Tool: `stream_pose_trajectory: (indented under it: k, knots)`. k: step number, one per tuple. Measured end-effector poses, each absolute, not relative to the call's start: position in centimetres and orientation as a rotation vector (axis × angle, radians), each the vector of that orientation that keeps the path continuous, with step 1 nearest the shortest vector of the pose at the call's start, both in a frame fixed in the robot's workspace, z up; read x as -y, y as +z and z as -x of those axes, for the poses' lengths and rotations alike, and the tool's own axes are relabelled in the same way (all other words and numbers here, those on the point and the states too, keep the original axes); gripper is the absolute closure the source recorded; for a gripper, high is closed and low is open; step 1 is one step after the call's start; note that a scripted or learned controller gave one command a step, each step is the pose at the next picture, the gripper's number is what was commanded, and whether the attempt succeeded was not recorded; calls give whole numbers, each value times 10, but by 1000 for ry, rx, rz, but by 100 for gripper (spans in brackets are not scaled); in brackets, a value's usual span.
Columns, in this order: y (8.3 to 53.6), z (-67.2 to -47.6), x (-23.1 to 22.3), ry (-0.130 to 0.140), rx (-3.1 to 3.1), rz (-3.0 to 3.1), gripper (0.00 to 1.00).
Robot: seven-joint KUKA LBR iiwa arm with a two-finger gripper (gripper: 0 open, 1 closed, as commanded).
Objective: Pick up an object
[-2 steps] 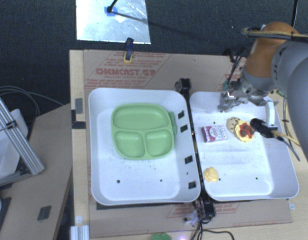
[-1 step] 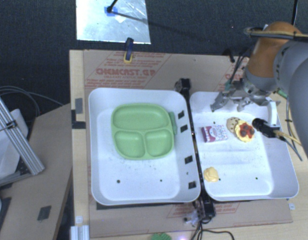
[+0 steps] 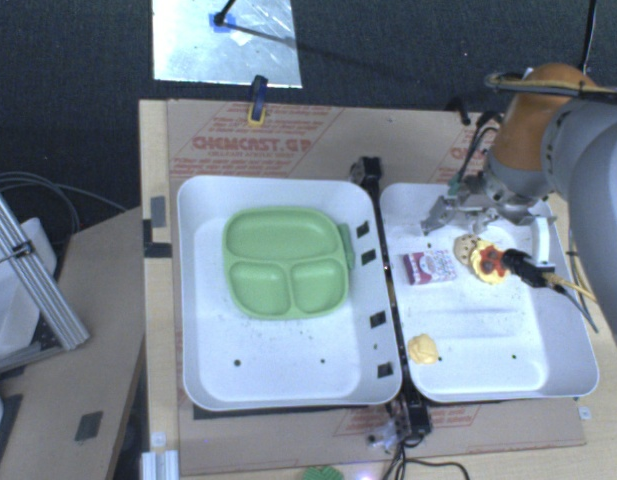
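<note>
My pincer hangs over the 12 o'clock part of the right bin, close to its far wall. The arm comes in from about 2 o'clock. From this slant I cannot tell whether the pincer is released or clenched, and I see nothing caught in it.

Three things lie in that bin. A yellow, red and white toy sits just beside the pincer at its 5 o'clock. A small red and white packet lies flat at the pincer's 7 o'clock, near the bin's 9 o'clock wall but not touching it. A small yellow lump lies well apart, between 6 and 7 o'clock from the pincer, close to the near-left corner.

The open room is the bare floor from the middle of the right bin out toward 4 and 5 o'clock. The toy and packet are near each other but apart.

The left bin holds a green divided tray, set toward its far half with bare floor at 6 o'clock. Both bins rest side by side on the table.
</note>
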State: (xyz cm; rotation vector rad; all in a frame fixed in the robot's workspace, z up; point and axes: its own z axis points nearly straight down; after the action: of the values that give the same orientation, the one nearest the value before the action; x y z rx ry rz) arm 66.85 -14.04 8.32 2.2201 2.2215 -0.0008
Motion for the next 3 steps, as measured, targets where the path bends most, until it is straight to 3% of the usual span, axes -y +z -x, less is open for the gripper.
stream_pose_trajectory:
  k: [1, 2, 3]
  knots:
    - [97, -670, 140, 5, -2220, -2215, 100]
    - [188, -670, 150, 8, -2216, -2215, 100]
    - [94, -668, 96, -2, -2234, -2216, 100]
